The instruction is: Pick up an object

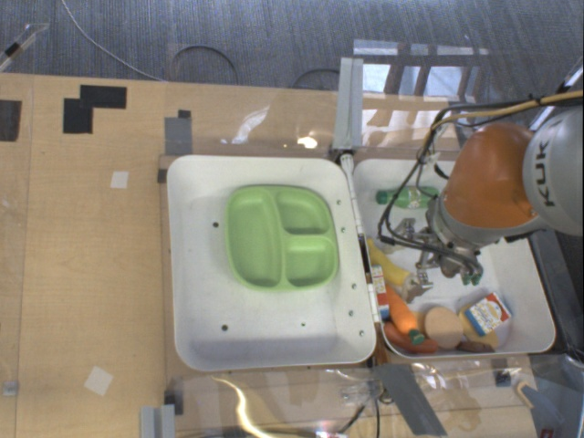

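My gripper [445, 281] hangs over the middle of the right bin [525, 272], under the grey arm's orange band. It stands open, and bare white bin floor shows between its fingers. Just below it, along the bin's front edge, lie an orange carrot [401, 314], a beige rounded piece [443, 326] and a small white carton with red and blue print [485, 315]. A yellow banana [383, 268] lies to the gripper's left by the bin wall. A green object [399, 195] sits at the back of the bin, partly behind cables.
The left bin [196, 318] holds a light green divided plate [279, 236] at its middle. A dark red item [400, 340] lies in the right bin's front left corner. A raised wall [358, 245] separates the two bins.
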`<action>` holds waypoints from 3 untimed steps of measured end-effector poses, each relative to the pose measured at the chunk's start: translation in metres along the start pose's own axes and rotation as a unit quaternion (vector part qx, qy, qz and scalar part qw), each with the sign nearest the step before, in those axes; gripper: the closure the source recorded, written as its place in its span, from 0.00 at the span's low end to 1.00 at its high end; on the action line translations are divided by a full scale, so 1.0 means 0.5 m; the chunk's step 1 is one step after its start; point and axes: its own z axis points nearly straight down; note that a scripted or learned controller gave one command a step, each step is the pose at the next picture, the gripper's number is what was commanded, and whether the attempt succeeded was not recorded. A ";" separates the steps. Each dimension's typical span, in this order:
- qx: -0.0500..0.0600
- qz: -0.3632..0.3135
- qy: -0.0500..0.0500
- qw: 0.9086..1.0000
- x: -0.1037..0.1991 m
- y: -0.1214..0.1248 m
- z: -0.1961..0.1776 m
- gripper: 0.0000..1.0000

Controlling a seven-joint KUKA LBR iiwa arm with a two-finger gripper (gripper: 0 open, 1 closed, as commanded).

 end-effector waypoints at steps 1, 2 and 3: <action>0.002 0.030 0.001 1.000 -0.061 -0.174 0.005 0.00; 0.003 0.060 0.037 0.997 -0.198 -0.123 0.008 0.00; 0.002 0.087 0.003 0.996 -0.119 -0.272 0.008 0.00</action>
